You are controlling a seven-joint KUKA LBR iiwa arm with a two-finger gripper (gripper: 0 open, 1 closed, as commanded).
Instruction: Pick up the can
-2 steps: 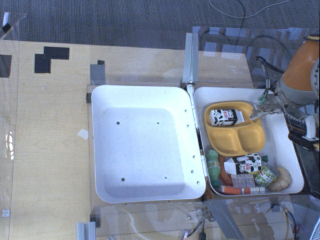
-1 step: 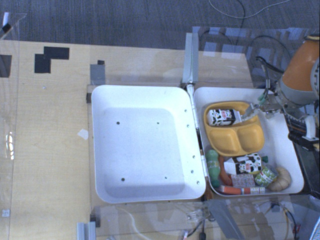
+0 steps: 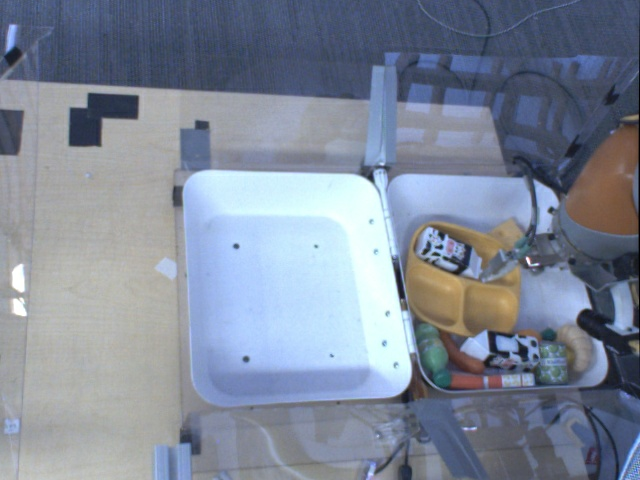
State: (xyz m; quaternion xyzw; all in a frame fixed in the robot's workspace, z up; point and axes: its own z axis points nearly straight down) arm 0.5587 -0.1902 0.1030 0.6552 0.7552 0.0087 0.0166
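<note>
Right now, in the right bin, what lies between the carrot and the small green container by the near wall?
A black-and-white cow-patterned pack lies between the carrot and the small green container, as the camera view shows.

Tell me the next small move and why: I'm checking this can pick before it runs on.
Probably shift the gripper toward the near edge of the right bin. It hangs over the yellow container, while what looks like the can, small and green-labelled, stands apart by the near wall beside a cow-patterned carton. That identification is uncertain.
</note>
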